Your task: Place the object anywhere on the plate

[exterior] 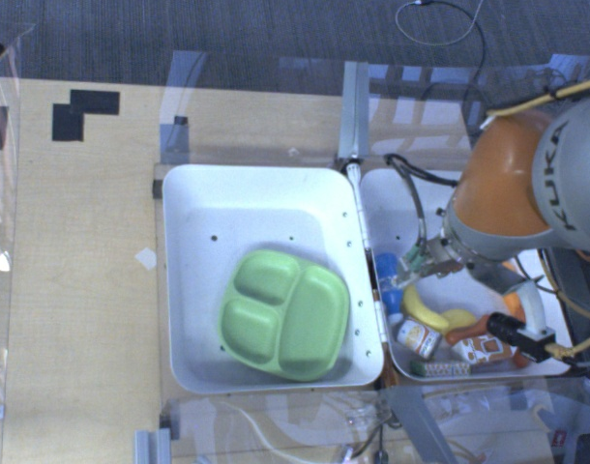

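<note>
A green plate (284, 315) with three compartments lies in the left white bin (208, 211), toward its front. The right bin (401, 196) holds a pile of small objects at its front: a yellow banana (432, 314), a small jar (418, 338), a blue object (387, 269) by the left wall, an orange piece (466, 333) and a red-brown packet (486, 352). My gripper (418, 265) reaches down into the right bin just above the banana and beside the blue object. The arm's orange band (503, 182) hangs over the bin's back half.
A metal divider (351, 124) runs between the two bins at the back. The wooden bench (77, 288) stretches to the left, with black tape marks (82, 112) near its far corner. Cables (440, 17) loop over the dark floor behind.
</note>
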{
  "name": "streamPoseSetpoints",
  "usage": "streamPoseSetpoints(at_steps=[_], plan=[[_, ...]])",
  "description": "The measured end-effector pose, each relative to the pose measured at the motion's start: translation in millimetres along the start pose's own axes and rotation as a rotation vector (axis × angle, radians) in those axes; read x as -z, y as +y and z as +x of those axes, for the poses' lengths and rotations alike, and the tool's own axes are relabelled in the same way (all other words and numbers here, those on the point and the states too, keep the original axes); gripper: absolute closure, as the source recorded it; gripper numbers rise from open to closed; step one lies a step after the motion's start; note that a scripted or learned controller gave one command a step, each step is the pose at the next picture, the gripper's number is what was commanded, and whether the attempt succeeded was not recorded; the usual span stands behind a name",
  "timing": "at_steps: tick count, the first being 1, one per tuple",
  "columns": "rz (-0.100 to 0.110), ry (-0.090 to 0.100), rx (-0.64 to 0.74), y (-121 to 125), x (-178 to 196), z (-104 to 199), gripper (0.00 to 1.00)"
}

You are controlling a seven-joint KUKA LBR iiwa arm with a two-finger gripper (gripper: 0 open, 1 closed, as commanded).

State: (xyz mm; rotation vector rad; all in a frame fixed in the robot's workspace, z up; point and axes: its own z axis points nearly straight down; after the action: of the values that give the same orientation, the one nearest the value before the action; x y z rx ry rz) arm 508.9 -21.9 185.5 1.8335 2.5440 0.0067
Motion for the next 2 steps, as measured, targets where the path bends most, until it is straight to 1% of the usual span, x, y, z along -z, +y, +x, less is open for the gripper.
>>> streamPoseSetpoints(at_steps=[1,2], plan=[[0.000,-0.001,0.072,-23.9,43.3,-8.3,1.00],[0.001,0.002,0.503,-1.4,41.3,60.3,1.00]])
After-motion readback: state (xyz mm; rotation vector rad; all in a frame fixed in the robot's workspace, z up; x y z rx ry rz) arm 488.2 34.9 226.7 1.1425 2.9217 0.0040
